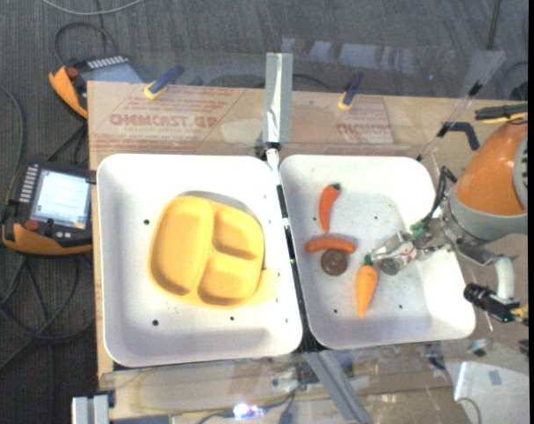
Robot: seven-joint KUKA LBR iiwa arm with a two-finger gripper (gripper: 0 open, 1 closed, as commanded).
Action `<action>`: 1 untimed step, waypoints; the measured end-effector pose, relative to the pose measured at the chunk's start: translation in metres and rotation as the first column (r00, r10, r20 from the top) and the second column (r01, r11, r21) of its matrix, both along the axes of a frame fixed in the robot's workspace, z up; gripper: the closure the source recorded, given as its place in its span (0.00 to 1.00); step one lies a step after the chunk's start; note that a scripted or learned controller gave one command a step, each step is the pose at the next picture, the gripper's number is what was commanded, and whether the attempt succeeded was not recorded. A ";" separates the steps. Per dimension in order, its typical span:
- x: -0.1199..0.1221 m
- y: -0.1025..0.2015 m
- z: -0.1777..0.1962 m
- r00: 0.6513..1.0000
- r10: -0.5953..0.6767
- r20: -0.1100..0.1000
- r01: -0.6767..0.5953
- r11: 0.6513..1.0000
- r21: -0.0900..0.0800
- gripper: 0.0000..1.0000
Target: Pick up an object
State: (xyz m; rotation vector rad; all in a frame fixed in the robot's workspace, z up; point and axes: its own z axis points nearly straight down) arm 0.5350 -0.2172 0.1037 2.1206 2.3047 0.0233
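In the right bin (407, 173) lie two toy carrots, one near the back left (327, 206) and one toward the front (365, 288). Between them sit a small sausage-like orange piece (330, 245) and a brown round piece (335, 262) touching it. My gripper (389, 260) reaches in from the right and hangs low just right of the front carrot's green top, close to it. I see nothing held between its fingers.
The left bin (125, 184) holds a yellow divided plate (209, 249). A metal divider post (277, 104) stands between the bins at the back. A teach pendant (50, 207) lies on the floor to the left. The arm's orange band (492, 179) looms over the right bin's edge.
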 end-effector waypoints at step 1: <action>-0.001 -0.002 0.008 1.000 -0.002 -0.002 0.002 1.000 -0.004 1.00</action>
